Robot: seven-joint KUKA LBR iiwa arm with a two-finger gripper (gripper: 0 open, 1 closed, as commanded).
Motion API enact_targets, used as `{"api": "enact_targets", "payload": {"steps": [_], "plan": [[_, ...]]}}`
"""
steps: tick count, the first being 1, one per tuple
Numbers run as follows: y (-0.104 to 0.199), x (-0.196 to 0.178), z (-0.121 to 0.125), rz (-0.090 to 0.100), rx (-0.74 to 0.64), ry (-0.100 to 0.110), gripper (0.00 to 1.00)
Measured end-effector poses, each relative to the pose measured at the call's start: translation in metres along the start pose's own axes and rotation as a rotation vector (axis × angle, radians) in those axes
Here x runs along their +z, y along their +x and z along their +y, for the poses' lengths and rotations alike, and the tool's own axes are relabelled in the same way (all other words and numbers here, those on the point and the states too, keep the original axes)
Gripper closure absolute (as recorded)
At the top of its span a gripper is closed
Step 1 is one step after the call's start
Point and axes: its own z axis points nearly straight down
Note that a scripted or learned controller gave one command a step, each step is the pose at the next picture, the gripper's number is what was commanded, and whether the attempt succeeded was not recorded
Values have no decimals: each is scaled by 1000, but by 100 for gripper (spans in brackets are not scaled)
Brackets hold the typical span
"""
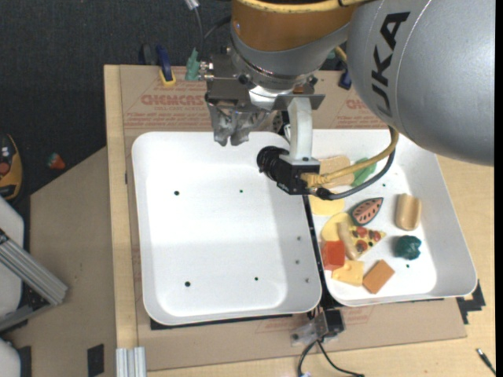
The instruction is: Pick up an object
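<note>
Reaching in from the upper right, the arm [424, 53] hung its jaws [232, 132] over the left bin [157, 234]; their state could not be told. Nothing appeared grasped; objects [365, 242] lay in the right bin [448, 234].

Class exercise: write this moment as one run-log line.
gripper: above left bin's far edge, fingers unclear | objects: toy food pile, including pizza slice and teal piece, in right bin | pick: not yet done
</note>
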Motion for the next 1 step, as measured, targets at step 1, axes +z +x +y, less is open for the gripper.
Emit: {"api": "enact_targets", "payload": {"steps": [1], "plan": [[0,-105,25,10,-3,-29,100]]}}
